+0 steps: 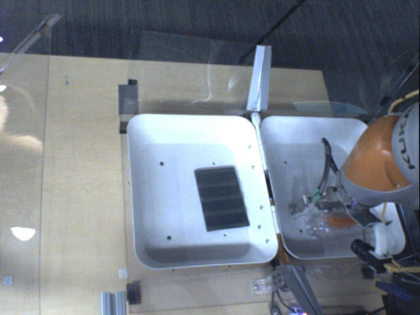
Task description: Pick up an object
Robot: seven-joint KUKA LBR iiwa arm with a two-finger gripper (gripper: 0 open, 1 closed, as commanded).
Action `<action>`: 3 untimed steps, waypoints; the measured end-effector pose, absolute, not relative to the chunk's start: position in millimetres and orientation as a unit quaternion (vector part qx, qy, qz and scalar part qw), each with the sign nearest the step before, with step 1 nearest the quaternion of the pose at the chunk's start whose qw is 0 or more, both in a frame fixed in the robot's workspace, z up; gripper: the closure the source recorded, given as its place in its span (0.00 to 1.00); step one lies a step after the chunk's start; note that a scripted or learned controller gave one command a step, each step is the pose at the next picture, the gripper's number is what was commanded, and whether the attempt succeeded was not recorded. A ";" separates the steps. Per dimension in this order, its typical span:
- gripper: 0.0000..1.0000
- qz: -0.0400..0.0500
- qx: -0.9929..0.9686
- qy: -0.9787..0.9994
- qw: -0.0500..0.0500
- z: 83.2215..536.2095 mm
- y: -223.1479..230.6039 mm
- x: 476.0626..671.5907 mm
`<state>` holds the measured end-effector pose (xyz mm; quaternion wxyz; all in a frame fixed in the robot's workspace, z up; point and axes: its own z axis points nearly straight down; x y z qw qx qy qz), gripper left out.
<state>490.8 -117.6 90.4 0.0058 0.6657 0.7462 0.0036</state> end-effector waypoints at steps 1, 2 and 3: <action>0.00 0.005 0.686 0.728 0.007 90.1 -85.9 534.4; 1.00 0.008 0.684 0.729 0.010 102.9 -84.9 537.3; 0.00 0.008 0.684 0.729 0.009 102.8 -84.9 537.2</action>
